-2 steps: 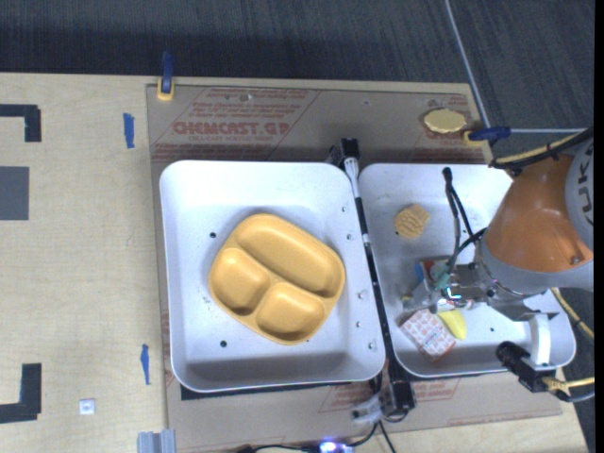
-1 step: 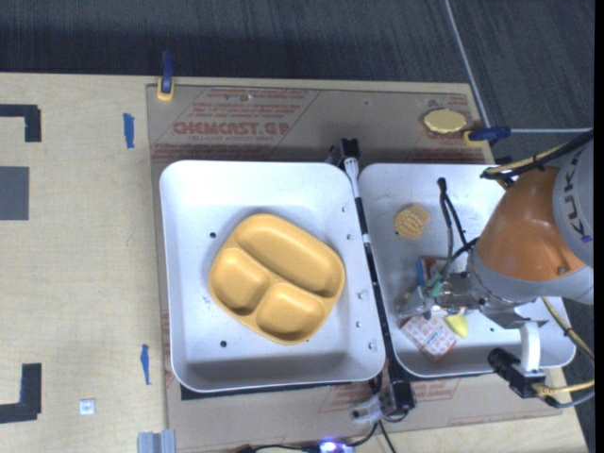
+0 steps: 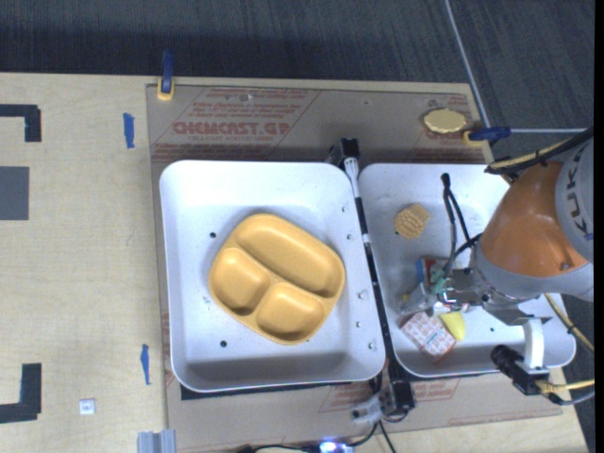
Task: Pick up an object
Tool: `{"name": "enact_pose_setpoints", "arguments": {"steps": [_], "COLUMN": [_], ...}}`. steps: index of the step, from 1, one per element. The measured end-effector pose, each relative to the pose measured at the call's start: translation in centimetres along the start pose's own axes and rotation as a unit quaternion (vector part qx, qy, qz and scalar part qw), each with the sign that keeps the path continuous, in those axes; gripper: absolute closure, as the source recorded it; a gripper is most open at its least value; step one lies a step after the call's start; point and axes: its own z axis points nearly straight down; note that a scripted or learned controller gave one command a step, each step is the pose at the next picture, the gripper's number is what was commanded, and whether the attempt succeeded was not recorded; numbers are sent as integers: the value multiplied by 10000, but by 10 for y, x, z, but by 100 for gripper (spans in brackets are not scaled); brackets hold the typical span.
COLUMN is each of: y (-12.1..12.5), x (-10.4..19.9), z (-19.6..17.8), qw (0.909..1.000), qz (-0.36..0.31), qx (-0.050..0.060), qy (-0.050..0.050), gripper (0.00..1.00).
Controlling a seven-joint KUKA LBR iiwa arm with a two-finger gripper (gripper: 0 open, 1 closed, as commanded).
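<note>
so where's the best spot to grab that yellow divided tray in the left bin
Probably the yellow tray's outer rim at its upper-right long edge, coming straight down from above. It lies flat and open side up, too wide to span, so only a thin raised lip fits between two fingers. That edge also has bare left bin floor beside it.

Yellow 3-compartment tray (image 3: 276,276) flat in left bin; round cookie (image 3: 411,221) in right.
</note>
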Motion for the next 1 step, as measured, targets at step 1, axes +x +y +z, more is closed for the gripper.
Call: {"name": "enact_pose_setpoints", "arguments": {"steps": [1], "y": [45], "x": [61], "z": [-88], "qw": [10000], "qz": [-9], "qx": [25], "qy": [1], "gripper": [100]}}
